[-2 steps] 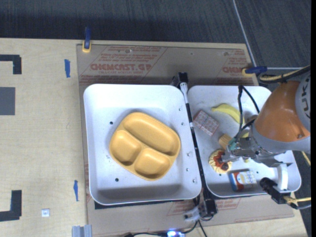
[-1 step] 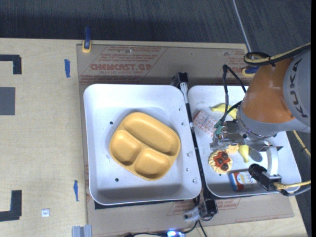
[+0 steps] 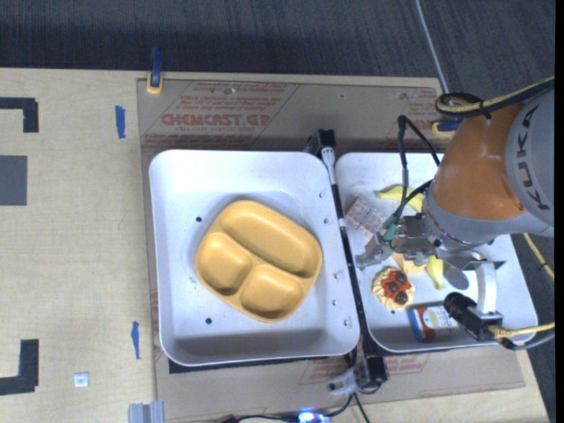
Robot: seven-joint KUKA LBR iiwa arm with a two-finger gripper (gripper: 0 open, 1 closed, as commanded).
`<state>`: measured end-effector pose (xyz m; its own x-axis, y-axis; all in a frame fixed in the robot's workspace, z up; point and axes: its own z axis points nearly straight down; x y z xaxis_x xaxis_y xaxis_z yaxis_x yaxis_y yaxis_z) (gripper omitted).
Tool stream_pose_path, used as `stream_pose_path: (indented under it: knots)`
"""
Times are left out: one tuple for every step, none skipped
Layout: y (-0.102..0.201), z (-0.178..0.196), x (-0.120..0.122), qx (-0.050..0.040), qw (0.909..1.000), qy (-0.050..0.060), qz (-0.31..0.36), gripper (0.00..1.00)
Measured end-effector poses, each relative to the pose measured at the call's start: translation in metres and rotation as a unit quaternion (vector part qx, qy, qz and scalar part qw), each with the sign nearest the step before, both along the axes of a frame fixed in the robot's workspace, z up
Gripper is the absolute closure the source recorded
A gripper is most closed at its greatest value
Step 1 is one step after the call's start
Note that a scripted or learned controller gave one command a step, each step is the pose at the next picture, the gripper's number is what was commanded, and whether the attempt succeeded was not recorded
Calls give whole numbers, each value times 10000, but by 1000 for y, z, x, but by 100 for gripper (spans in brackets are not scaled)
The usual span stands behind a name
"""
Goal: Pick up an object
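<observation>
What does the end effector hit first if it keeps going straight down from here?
Probably the small round pizza-like toy in the right bin, which lies just beneath the end effector. Depth is unclear from this slanted view, so it could instead meet bare bin floor beside it.

Divided tray (image 3: 257,258) in left bin (image 3: 172,179); small items in right bin (image 3: 520,311), under arm (image 3: 493,170).

The big arm (image 3: 480,179) covers part of the right bin (image 3: 520,311), and the hand's (image 3: 421,247) fingers are too hidden to tell.
</observation>
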<state>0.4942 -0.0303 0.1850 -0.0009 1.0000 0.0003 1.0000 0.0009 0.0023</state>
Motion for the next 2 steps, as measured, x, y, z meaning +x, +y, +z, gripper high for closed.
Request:
stream_pose_path:
  knots:
    - [-77,-68,-15,-1,10000,15,-14,0]
    - [-76,-58,-14,-5,10000,-7,-12,100]
